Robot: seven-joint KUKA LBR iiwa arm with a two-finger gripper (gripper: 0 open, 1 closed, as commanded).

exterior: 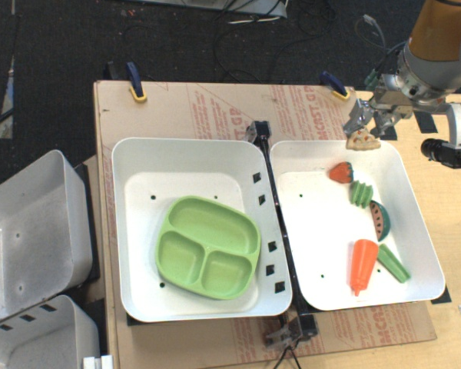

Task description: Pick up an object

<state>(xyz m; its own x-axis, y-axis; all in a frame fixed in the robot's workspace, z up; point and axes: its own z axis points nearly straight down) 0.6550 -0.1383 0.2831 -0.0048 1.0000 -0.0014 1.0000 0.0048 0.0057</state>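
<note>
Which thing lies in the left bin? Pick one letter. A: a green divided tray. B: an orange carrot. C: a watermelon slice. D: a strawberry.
A: the green divided tray lies alone on the floor of the left bin, while the carrot, the watermelon slice and the strawberry all lie in the right bin.

Your arm reaches in from the upper right, orange band above the wrist, angled downward; the gripper (366, 131) hangs at its tip, fingers closed on a small tan object (363, 139).
</note>
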